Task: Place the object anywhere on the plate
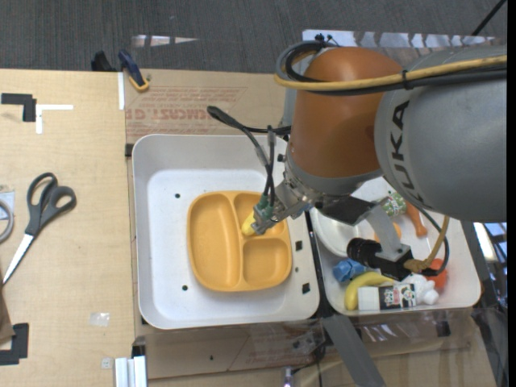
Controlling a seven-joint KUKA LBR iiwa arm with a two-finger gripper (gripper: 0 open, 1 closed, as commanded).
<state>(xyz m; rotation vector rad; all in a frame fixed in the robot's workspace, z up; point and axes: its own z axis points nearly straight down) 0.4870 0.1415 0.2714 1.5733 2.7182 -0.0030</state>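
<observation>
Setting: the counter (72,289) carried 2 shallow white bins; the left bin (153,240) held a yellow divided plate (218,248) with 3 compartments, and the right bin (468,293) held a clutter of items under the arm.
Pincer: the pincer (262,216) hung over the plate's right rim, near where the 2 right-hand compartments met the divider.
Pincer state: it appeared pressed onto a small yellow object (251,226), which showed at the fingertips; how firmly it was pinched could not be told.
Object location: the yellow object sat at the tips, over the plate's upper right compartment and close to the rim, not yet clearly resting on the plate.
Step in hand: judged to be the release onto the plate.
How to do it well: the drop point looked near the edge, so shifting a little toward the plate's middle would give more margin before letting go.
Height: lowering until the object was just above the plate surface would keep it from bouncing or rolling out.
Risk: a release at the rim could send the object into the white bin beside the plate.
Other things: scissors (36,212) lay on the counter well apart to the left, of no concern to the move.
</observation>
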